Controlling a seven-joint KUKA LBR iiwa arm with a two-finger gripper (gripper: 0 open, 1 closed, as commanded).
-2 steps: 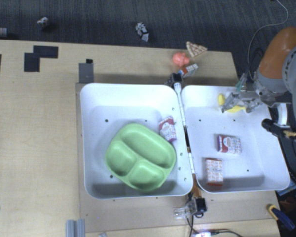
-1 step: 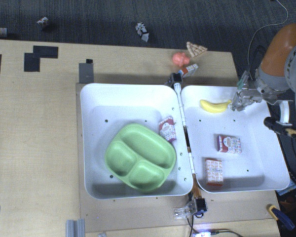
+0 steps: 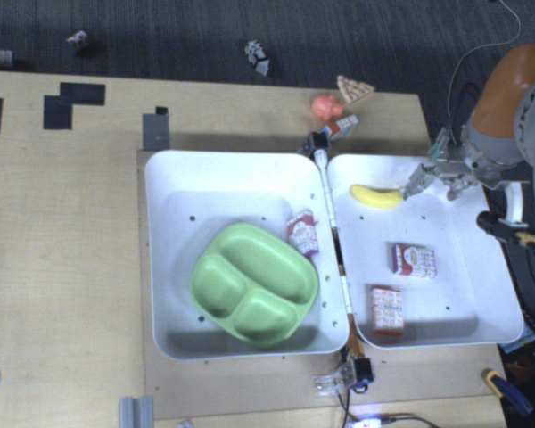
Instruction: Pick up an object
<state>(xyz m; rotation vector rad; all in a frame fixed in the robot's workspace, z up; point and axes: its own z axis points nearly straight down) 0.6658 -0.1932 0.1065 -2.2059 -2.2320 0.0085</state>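
Banana (image 3: 375,196) just left of claw (image 3: 431,182)

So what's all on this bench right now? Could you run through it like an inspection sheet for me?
Surface: wooden bench bearing two white bins, left bin and right bin, side by side.
Job's things: yellow banana and two red-and-white cartons in the right bin; green divided tray and a small packet in the left bin.
Clutter: pink ball, wedge-shaped toy and small tube on the bench behind the bins.
Grippers: gripper low in the right bin, just beside the banana's right end; nothing visibly between its fingers.
Cables: dark cable looping behind the arm; wires at the front edge.
Surroundings: dark carpet with small scattered bits.
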